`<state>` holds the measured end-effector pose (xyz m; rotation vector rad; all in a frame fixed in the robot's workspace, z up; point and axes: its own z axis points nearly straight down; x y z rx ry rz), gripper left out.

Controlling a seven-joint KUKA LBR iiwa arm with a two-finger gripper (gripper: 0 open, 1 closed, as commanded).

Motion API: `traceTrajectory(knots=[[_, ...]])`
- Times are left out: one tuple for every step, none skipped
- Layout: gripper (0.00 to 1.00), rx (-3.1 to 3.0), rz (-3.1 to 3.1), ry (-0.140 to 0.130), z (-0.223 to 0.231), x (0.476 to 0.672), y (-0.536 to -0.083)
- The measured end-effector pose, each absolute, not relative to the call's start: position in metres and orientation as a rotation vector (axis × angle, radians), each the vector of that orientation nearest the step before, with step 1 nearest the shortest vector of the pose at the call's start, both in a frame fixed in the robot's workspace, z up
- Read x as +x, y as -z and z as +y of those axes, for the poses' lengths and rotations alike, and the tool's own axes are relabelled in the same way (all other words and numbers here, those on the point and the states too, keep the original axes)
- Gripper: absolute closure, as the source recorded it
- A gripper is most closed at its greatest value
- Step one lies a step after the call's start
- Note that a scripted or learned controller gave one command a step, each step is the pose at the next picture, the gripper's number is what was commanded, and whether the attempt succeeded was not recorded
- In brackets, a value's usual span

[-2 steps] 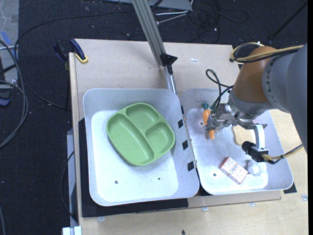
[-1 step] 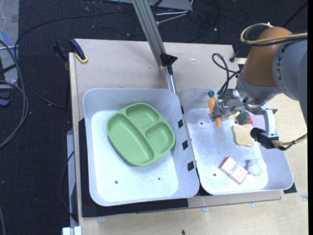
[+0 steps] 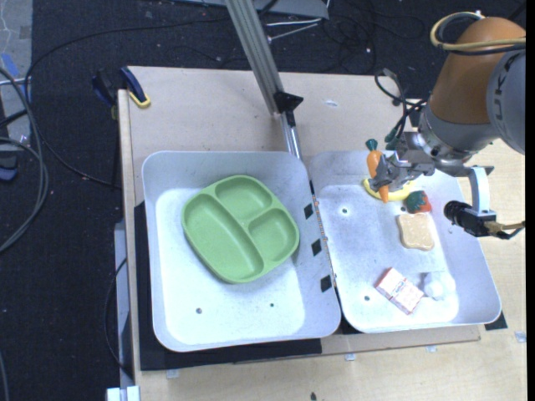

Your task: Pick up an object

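Observation:
The right bin (image 3: 359, 249) holds several small things. An orange carrot (image 3: 373, 154) and a yellow piece (image 3: 373, 187) lie at its far edge. My gripper (image 3: 391, 174) hangs low right over them, covering the part between. A red and green toy fruit (image 3: 417, 200) sits just right of the gripper. A tan bread slice (image 3: 416, 231) lies nearer the front. A red and white box (image 3: 398, 290) and a small white lump (image 3: 435, 286) sit near the front edge.
A green three-part plate (image 3: 241, 227) lies in the left bin (image 3: 167, 299). A slanted metal pole (image 3: 261, 53) runs down to the gap between the bins. The arm's orange band (image 3: 472, 65) stands above the right bin's far corner.

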<state>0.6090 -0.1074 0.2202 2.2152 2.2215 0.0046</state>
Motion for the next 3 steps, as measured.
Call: traceTrajectory(knots=[[1.00, 2.212, 2.230, -0.004, -0.053, 0.607, -0.232], [1.00, 2.213, 2.230, -0.004, 0.003, 0.611, -0.242], [1.00, 2.213, 2.233, -0.001, 0.059, 0.603, -0.244]])
